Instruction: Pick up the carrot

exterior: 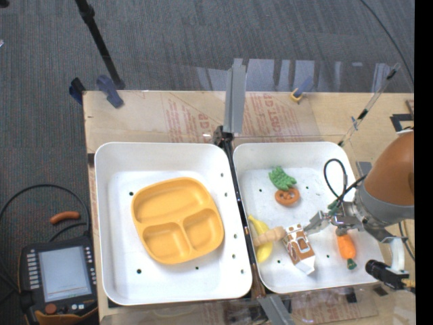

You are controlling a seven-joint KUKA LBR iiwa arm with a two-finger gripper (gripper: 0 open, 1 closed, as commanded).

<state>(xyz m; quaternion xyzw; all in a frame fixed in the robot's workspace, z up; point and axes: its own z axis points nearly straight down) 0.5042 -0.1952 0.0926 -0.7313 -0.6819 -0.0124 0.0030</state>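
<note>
I am reaching in from three o'clock over the right bin (252,156), my orange-banded wrist hanging above its right edge. My gripper (331,220) is sitting low in the right half of that bin, pointing toward nine o'clock, but I cannot tell from up here how it is set, and nothing is showing in its grasp.

The carrot (346,248) is lying on the bin floor just at five o'clock from my gripper, close beside it, orange body with its green tip pointing toward five o'clock. I cannot tell whether I am touching it.

At eight o'clock from my gripper a small carton (298,247) is lying tilted, brown and white. Just at nine o'clock from the carton a banana (260,241) is resting against the bin's left wall. Toward eleven o'clock from my gripper, well apart, an orange round toy with a green leafy top (285,188) is sitting on the floor.

The left bin (111,160) is holding a yellow divided plate (177,219), which is lying flat near its middle, with three compartments.
</note>
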